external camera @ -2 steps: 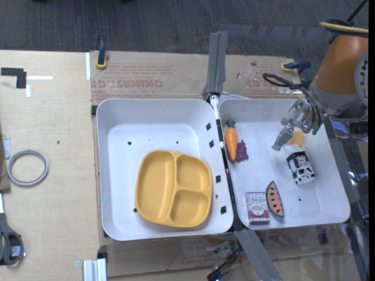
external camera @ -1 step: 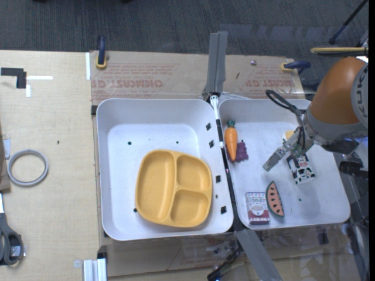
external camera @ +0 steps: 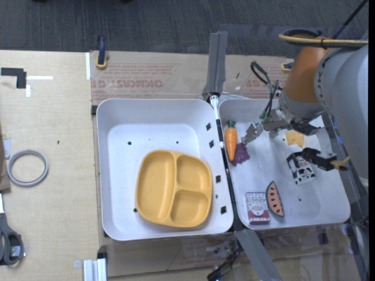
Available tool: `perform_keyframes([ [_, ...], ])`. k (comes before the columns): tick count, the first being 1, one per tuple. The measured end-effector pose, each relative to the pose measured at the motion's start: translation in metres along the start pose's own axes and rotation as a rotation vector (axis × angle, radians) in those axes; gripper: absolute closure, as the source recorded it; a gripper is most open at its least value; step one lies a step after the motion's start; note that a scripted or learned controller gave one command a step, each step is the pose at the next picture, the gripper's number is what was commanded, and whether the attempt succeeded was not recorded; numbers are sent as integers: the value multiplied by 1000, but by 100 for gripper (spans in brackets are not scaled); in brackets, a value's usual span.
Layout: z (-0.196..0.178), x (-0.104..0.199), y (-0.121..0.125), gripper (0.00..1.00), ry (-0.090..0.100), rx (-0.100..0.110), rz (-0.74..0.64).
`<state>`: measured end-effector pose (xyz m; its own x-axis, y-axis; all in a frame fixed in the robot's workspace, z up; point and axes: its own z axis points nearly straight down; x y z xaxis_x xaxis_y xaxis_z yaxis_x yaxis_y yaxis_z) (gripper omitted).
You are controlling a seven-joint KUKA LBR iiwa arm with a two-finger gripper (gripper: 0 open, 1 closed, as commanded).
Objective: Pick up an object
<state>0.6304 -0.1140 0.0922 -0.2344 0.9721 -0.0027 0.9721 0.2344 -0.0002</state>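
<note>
The cardboard sheet (external camera: 153, 75) bears red upside-down lettering, too blurred to read.

We look down from above the bench (external camera: 47, 110) at a slant, far enough back to take in both bins, the left bin (external camera: 111, 157) and right bin (external camera: 328, 206), with the arm (external camera: 345, 69) entering from our right

Arm (external camera: 328, 69) above right bin (external camera: 328, 206); carrot (external camera: 231, 141) inside.
</note>
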Motion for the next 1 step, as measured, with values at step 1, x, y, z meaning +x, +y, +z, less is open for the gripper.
perform_keyframes([
  [1, -1, -21, 25, 0, 0, 0, 271],
])
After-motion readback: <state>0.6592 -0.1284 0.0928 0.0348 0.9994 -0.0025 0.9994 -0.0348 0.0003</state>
